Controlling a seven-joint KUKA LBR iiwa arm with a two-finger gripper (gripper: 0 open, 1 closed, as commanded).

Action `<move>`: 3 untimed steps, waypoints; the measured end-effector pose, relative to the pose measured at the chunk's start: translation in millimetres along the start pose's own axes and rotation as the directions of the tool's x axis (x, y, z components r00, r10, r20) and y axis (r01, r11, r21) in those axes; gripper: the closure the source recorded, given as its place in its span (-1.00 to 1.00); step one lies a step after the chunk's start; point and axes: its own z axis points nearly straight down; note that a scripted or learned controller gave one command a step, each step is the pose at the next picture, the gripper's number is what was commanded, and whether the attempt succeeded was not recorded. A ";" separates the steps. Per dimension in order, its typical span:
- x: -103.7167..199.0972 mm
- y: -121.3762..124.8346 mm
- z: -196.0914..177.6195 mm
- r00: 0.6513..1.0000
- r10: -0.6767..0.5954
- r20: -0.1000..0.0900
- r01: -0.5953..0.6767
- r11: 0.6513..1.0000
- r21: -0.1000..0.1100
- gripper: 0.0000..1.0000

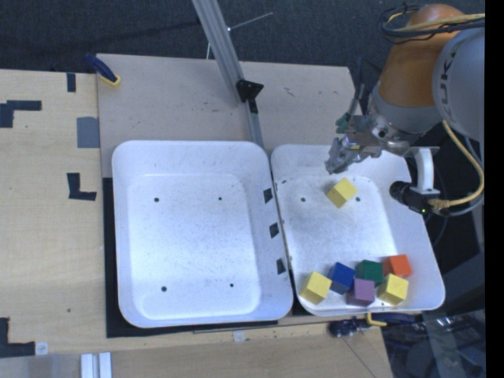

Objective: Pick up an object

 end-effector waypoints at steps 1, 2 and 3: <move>55.0 0.5 -2.6 1.000 -0.002 0.000 0.002 1.000 -0.001 1.00; 118.3 -4.0 6.7 1.000 -0.002 -0.001 0.002 1.000 0.000 1.00; 173.5 -3.4 -1.7 1.000 -0.003 -0.001 0.003 1.000 -0.002 1.00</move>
